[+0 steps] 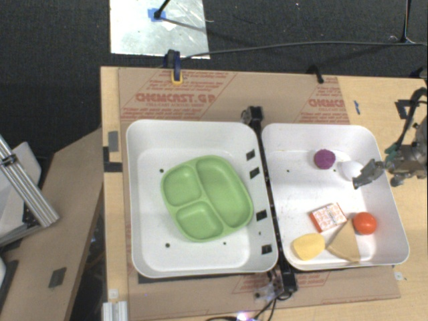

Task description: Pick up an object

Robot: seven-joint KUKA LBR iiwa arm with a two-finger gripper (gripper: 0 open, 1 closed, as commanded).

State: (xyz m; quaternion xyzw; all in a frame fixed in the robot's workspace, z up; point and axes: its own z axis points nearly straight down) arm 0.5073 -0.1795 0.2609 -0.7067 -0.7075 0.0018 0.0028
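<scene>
Right bin (294, 199): purple ball (324, 158) beside gripper (366, 174), orange ball (364, 223) below.

The one legible text is red print on the brown protective sheet (227, 89) covering the worktop behind the two white bins. Just behind the left bin (144, 199), near its far edge, the sheet reads "CHEMCAST GP" in block capitals, level with the bin's rim. Behind the right bin (384, 246), the same lettering appears again, tilted and partly cut off, so only "CHEMC" can be made out. Fainter red lines of smaller print run diagonally across the sheet around both marks, too small to read. The small red and white packet (328, 217) in the right bin bears a printed pattern, too blurred to read.
</scene>
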